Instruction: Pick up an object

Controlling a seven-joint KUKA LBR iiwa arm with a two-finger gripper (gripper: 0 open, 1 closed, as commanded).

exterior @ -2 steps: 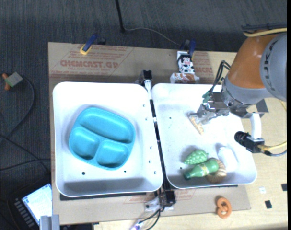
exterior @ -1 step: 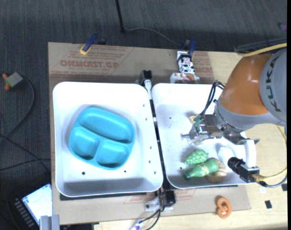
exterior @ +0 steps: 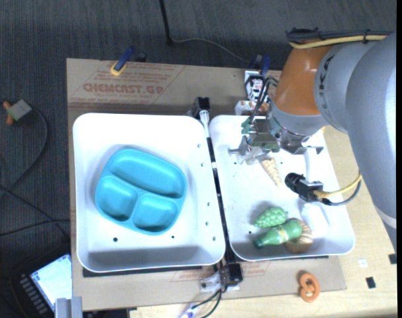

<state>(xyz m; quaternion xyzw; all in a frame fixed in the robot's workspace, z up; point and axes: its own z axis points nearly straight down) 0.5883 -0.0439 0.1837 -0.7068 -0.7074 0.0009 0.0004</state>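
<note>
Claw (exterior: pixel 256 144) over right bin (exterior: pixel 333 247); blue tray (exterior: pixel 141 189) in left bin (exterior: pixel 88 244)

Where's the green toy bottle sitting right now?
The green toy bottle lies in the right bin, near its front edge, just below the green grape cluster and well in front of the hand.

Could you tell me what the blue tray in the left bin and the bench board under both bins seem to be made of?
Blue tray: looks like moulded plastic, smooth and slightly glossy, with rounded compartment walls and soft highlights on the rims. Board: probably wood or fibreboard under tan protective paper; the surface is flat and matte with red printed lettering, so the core stays uncertain.
</note>
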